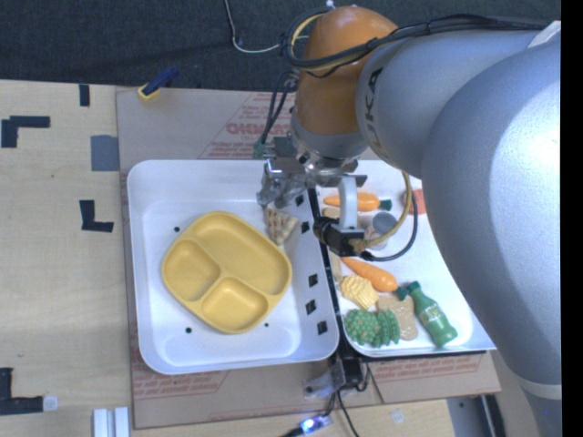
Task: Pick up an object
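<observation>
Risk: judged from this moment, the likeliest failure is a slip. The tan ridged piece lies at the yellow tray's 1 o'clock corner, close by the tray's raised rim, and a descending finger could land on that rim instead of beside the piece.
Cause: the piece looks small and uneven, so a grip taken off-centre may pinch one edge and let it drop as the arm lifts.
Second risk: the divider between the two bins lies just at 3 o'clock of the piece; a sideways drift could knock a finger against it.
Tool: the tool hangs over the left bin near its 1 o'clock corner, directly above the tan piece. Its dark metal parts crowd together in the view, so I cannot tell how far apart the fingers stand, nor whether they have hold of anything.
Contact: the tool's lower end appears to meet or nearly meet the top of the tan piece; which of the two, I cannot tell.
Task's thing: the tan piece, resting in the left bin at the tray's upper right edge.
Yellow tray: sits in the middle of the left bin, three compartments, tilted diagonally.
Right bin: holds a carrot, a green bottle, corn and green peas, all at 3 to 5 o'clock of the tool.
</observation>
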You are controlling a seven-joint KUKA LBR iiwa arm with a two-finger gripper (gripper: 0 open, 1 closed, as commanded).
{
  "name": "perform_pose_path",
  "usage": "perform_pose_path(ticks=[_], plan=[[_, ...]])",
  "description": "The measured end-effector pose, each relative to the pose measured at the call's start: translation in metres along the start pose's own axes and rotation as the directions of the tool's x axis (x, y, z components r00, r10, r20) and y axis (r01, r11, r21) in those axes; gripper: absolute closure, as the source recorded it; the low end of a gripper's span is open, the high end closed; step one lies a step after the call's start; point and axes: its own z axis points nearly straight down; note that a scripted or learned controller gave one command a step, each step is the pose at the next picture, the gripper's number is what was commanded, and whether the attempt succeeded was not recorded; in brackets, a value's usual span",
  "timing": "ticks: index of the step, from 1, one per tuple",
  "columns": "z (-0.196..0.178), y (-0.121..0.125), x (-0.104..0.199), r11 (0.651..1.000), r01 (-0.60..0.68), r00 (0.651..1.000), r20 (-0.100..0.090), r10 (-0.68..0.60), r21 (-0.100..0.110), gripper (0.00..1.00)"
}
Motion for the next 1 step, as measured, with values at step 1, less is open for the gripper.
perform_pose_path(ticks=[1], plan=[[-0.0127, 0.0027, -0.0051, 1.000, 0.000, 1.000, -0.001, 0.000, -0.002, 1.00]])
